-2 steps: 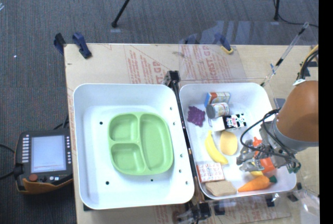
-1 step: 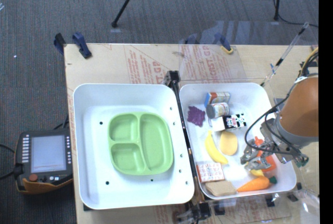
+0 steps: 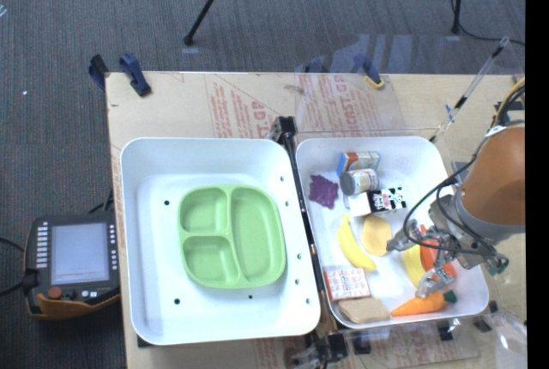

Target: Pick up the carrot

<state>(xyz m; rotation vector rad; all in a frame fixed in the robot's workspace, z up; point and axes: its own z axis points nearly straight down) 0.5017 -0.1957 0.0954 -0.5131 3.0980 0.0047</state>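
Grey carpet, plywood bench (image 3: 214,101), two white bins: left bin (image 3: 137,187) has one green sectioned plate (image 3: 232,236); right bin (image 3: 420,148) has one orange carrot (image 3: 418,305) at near-right corner, two yellow bananas (image 3: 352,245). Gripper (image 3: 437,266) just above carrot.

Two white bins (image 3: 137,187) sit side by side. One green tray (image 3: 232,236), one carrot (image 3: 419,304), two bananas (image 3: 352,245) and one can (image 3: 358,181) show.

1. Bench board (image 3: 257,101): red printed lettering near the far edge, inverted and not legible.
2. Small carton (image 3: 346,282), right bin (image 3: 412,146) near edge: red print, unreadable.
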